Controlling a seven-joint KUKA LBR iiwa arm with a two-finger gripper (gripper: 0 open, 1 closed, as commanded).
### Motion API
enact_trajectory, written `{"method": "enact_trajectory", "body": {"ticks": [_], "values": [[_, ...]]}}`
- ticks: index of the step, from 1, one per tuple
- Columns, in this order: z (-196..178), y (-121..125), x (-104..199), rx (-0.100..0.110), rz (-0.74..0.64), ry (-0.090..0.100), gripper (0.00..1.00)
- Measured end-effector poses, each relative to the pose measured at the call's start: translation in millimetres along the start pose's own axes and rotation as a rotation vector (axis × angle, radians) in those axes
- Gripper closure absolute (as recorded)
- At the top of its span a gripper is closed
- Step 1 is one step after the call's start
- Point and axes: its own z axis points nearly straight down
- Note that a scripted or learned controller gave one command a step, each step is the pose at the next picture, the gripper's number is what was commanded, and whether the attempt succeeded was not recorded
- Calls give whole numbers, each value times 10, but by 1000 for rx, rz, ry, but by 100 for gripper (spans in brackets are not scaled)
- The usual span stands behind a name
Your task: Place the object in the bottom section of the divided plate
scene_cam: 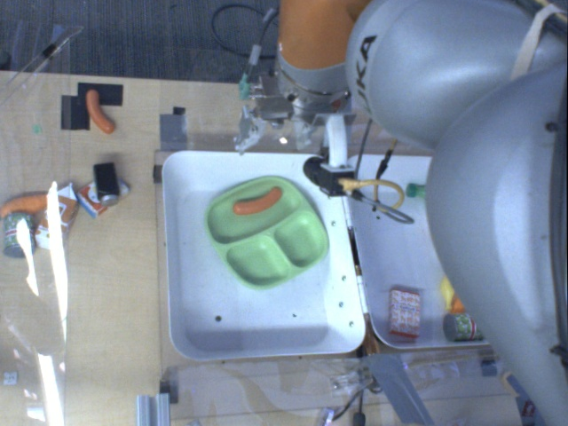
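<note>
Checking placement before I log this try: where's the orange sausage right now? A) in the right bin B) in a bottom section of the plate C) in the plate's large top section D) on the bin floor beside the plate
C: the orange sausage lies in the large upper compartment of the green divided plate, both lower compartments bare.

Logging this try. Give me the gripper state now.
Gripper: cannot be told; it sits above the far edge of the left bin, nothing seen in it.

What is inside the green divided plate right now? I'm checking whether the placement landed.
An orange sausage lies in the green divided plate, in its large upper section. The two lower sections hold nothing. Nothing covers the plate.
</note>
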Motion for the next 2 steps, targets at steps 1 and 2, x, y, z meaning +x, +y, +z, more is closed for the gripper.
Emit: {"method": "enact_trajectory", "body": {"ticks": [1, 2], "values": [[2, -1, 3, 0, -1, 0, 0], [2, -1, 3, 0, -1, 0, 0]]}}
